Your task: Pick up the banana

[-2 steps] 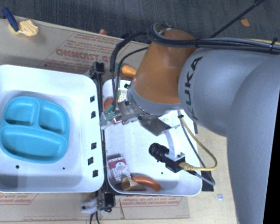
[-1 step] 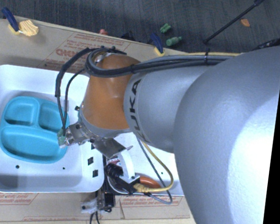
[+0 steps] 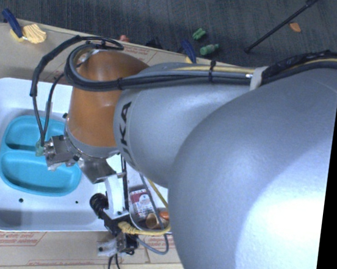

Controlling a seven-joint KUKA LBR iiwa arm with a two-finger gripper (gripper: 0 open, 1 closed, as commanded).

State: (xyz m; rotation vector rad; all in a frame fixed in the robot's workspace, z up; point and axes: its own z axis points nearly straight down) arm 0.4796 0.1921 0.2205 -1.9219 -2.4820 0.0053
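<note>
Fingers sit hidden under the grey arm with its orange band (image 3: 98,103); released or clenched, I cannot tell. Where the banana lies cannot be told either, so any descent should be slow and centred. Letters "KA" (image 3: 122,125) read on the arm; a red-labelled packet (image 3: 141,203) is illegible.

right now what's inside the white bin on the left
A blue two-part dish lies in the white bin, toward its left side. The grey arm covers the bin's right part, so whatever lies beneath it cannot be seen.
</note>
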